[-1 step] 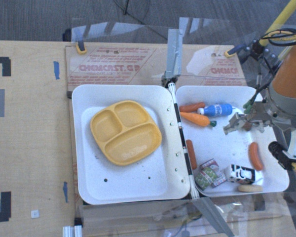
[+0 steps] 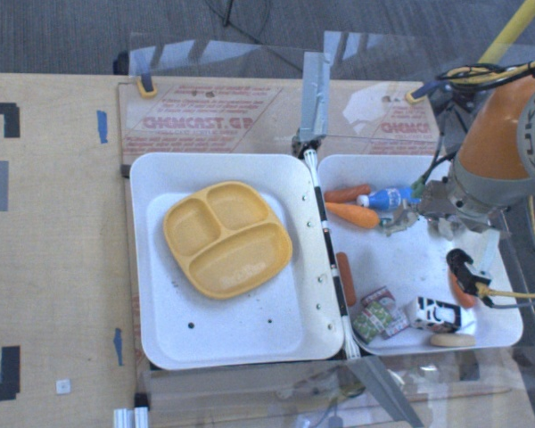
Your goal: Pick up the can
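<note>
My gripper (image 2: 399, 221) hangs low over the far side of the right bin (image 2: 408, 270), its tip just beside a blue-and-white bottle (image 2: 385, 198) and the thicker of two carrots (image 2: 353, 214). At this angle I cannot tell whether it is spread or closed, and nothing shows clearly in its grasp. The can (image 2: 379, 313), which I take to be the small crumpled piece with green, red and white print, lies well apart from me, toward the bin's near edge and a little toward the divider between the bins. It rests flat on the white floor, dented rather than round. Its longer side seems to slant from the near divider corner up toward the arm's side, though the crushing makes that axis hard to read. A reddish sausage (image 2: 343, 277) lies near it along the divider, and a black-and-white object (image 2: 439, 312) sits just beside it on the side away from the divider. By my judgement the coming move is a pull back across the bin toward the near edge, then a descent squarely over the can, turned to close across its narrower width.
</note>
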You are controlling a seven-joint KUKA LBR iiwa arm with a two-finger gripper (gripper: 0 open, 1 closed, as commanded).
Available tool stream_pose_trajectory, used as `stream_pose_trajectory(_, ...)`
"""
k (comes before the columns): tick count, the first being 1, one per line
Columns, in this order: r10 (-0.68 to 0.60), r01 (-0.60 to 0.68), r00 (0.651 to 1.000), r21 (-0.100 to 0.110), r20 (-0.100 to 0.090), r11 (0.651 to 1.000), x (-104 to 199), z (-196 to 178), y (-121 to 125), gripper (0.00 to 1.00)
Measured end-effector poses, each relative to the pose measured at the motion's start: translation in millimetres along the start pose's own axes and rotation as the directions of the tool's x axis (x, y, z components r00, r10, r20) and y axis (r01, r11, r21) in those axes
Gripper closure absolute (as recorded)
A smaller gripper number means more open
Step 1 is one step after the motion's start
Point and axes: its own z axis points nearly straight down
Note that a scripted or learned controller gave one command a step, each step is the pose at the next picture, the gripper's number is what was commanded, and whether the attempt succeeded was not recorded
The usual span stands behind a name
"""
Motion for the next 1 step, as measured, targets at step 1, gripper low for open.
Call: stream_pose_trajectory(1,-0.034,0.034,0.999,0.0,0.001,0.999,-27.2,41.5,56.5,0.0)
